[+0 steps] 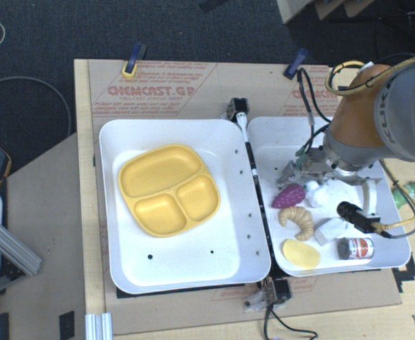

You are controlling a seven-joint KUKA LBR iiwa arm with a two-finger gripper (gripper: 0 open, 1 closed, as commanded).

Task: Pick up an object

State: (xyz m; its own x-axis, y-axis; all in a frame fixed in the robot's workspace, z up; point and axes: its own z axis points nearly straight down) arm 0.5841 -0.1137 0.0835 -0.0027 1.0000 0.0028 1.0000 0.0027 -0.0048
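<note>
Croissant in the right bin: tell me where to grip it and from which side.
Grip the croissant across its thick middle, coming straight down from above. It lies flat and curved, with tapered ends that would likely slip. The purple fruit sits close above it and the yellow piece below, so close the fingers left-right.

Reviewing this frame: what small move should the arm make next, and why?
Probably a short descent onto the purple object. The gripper hangs over the right bin just above and beside it, nothing visibly held, and the croissant and yellow piece lie further off.
</note>
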